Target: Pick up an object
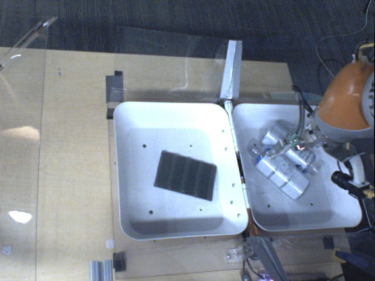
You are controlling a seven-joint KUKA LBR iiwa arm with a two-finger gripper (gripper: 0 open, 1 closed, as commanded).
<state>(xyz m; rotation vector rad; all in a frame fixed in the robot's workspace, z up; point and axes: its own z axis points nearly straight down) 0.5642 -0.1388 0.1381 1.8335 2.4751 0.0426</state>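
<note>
A dark ridged rectangular pad (185,175) lies flat, slightly turned, in the middle of the left bin (132,122). My gripper (282,166) is low in the right bin (345,215), a silvery body angled down to the left from the orange-banded wrist (345,103). Its tip end sits near the bin's left side, well to the right of the pad. Nothing shows between the fingers, and their spacing is hidden by the gripper body.
A metal post (231,70) stands behind the seam between the two bins. Black cables (349,183) hang by the right bin's right side. Light wooden bench (58,157) stretches to the left, with a clear panel edge at far left.
</note>
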